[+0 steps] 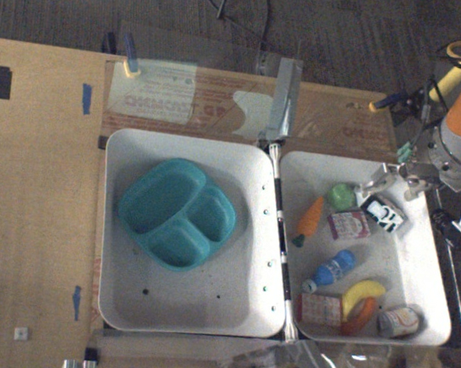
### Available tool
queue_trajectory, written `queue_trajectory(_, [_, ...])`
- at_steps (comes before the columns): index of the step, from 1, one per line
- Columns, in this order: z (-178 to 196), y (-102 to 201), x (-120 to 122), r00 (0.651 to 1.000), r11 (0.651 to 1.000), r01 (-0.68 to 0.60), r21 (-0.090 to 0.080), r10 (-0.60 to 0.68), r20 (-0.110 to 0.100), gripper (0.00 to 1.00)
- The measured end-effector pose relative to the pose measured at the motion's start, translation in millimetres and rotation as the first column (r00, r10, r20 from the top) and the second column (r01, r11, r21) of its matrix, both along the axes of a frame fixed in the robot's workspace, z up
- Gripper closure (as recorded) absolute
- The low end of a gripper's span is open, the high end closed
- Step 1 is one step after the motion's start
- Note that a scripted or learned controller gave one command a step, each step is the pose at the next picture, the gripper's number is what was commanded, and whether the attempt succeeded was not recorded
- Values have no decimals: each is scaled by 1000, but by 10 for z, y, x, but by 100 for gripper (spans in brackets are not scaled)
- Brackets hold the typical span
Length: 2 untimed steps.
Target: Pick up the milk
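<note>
The milk (383,214) is a small black-and-white carton lying tilted in the far part of the right bin (439,284). My gripper (396,184) hangs just beyond and above it, near the bin's far right corner, under the orange-banded wrist. Its fingers are spread and open, one fingertip (373,187) toward the green item and the other further right. Nothing sits between them. The carton lies a little nearer than the fingertips.
Beside the milk are a green round item (342,195), a pink box (348,225) and a carrot (310,218). Nearer lie a blue bottle (332,269), banana (363,294), second pink box (321,309) and can (399,321). A teal divided plate (177,212) sits in the left bin.
</note>
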State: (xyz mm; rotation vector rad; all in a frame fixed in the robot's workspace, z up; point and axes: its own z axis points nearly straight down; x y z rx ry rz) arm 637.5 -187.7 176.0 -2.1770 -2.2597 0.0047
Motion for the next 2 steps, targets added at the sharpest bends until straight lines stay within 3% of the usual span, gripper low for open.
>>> queue_trajectory(1, [-758, -301, -10, 989, 989, -148, -1, 148, 15, 0])
queue_trajectory(2, [-686, -317, -26, 989, 989, -147, -1, 147, 9, 100])
